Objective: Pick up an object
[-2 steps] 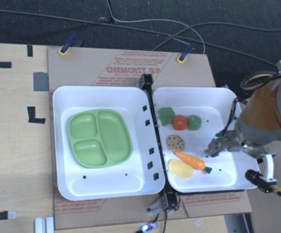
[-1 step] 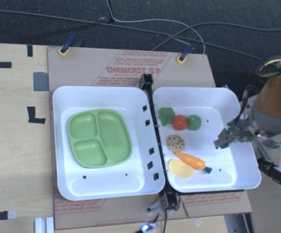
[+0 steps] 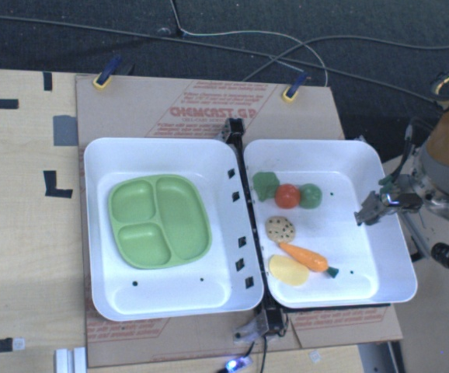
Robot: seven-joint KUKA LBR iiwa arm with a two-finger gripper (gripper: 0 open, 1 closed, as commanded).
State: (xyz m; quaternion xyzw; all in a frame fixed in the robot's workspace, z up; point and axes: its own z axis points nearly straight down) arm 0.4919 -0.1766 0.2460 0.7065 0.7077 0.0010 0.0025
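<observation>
Camera view. The counter (image 3: 22, 231) carries two shallow white plastic bins side by side on a brown cardboard sheet (image 3: 201, 111). The left bin (image 3: 100, 158) holds a pale green plastic tray with three compartments (image 3: 160, 220). The right bin (image 3: 391, 274) holds the candidate objects, all grouped in its left half: a dark green leafy toy vegetable (image 3: 265, 183), a red round toy tomato (image 3: 287, 196) touching it, a green round toy (image 3: 311, 195) just beside the tomato, a tan speckled cookie-shaped toy (image 3: 280, 228), an orange toy carrot with a green tip (image 3: 308, 257), and a pale yellow rounded toy (image 3: 288, 270) touching the carrot.

The arm enters from the right. The claw (image 3: 372, 210) sits over the right rim of the right bin, well apart from every object. Nothing is between its fingers. Whether the fingers are spread or closed cannot be determined; they are small and dark at this angle.

Judgement: the task is at the approach stage, with no object selected.

Failure risks from this position:
- The objects lie close together. A descent on the tomato group may land a finger on a neighbouring toy and push the target aside.
- The round toys are likely to roll out of a closing grip.
- The carrot and yellow toy touch; a grasp there may lift neither cleanly.
- A low approach across the rim may strike the bin wall.
</observation>
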